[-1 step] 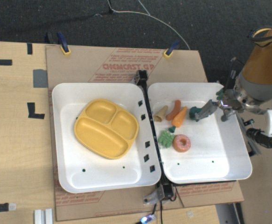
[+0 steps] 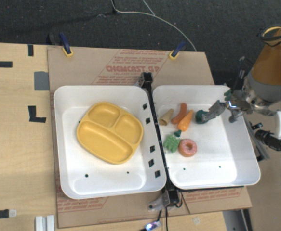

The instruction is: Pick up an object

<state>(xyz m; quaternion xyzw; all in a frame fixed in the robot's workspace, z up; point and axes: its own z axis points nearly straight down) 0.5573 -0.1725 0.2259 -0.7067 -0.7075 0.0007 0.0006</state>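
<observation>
The right bin (image 2: 236,172) holds several toy foods: a tan piece (image 2: 166,116), a red-orange sausage (image 2: 180,111), an orange carrot (image 2: 185,121), a green broccoli (image 2: 171,143) and a pink donut (image 2: 187,148). My gripper (image 2: 204,116) reaches in from the right, low over the bin's upper middle. Its dark tip sits just right of the carrot. Nothing is visibly held.
A yellow divided plate (image 2: 110,131) lies in the left bin (image 2: 65,177). The bins meet at a black-marked rim (image 2: 154,143). Both stand on a cardboard sheet (image 2: 126,66) held by two blue clamps. The right bin's lower half is bare white floor.
</observation>
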